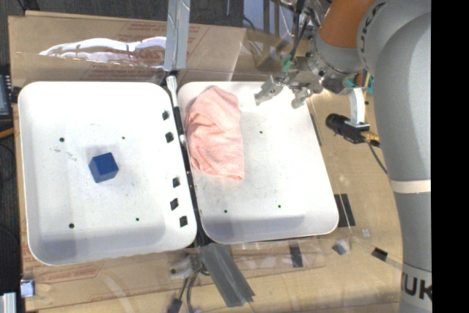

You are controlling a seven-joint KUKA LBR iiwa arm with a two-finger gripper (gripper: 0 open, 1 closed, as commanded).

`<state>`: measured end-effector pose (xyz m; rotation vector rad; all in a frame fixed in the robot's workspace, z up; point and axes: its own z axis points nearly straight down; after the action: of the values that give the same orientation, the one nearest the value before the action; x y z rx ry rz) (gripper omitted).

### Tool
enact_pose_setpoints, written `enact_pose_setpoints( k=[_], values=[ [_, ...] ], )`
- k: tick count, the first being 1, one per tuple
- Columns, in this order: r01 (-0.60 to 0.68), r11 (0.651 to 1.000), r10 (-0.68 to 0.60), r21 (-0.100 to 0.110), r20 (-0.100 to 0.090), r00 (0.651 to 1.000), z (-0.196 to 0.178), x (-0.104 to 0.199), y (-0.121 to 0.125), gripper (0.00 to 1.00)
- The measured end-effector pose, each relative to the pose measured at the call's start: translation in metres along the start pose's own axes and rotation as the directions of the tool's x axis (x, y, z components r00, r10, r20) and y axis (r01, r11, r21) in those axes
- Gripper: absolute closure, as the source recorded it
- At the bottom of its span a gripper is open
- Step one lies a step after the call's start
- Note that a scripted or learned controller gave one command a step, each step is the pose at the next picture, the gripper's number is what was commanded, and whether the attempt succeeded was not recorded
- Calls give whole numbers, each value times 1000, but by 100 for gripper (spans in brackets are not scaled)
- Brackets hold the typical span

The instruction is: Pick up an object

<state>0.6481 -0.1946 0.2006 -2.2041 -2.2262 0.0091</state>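
Cut off at right: grey arm [407, 121]. Hovered at right bin [293, 220] far rim, gripper [281, 95] spread, nothing between. Pink cloth [215, 130] crumpled; blue cube [103, 166] in left bin [44, 231].

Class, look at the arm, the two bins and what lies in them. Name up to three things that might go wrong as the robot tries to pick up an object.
1. The pink cloth is soft and crumpled against the right bin's left wall; fingers may pinch only a fold and let it slip.
2. The gripper hangs by the right bin's far rim and may clip it when descending.
3. The blue cube sits in the left bin, far from the arm; it is small, so a slight offset may miss it.
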Motion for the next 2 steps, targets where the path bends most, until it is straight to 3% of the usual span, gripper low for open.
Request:
enact_pose_setpoints(
  k=[1,2],
  values=[
    [-188,982,188,-9,0,982,-141,27,-24,0],
    [15,1000,-15,-6,2,1000,-34,26,-54,0]
  ],
)
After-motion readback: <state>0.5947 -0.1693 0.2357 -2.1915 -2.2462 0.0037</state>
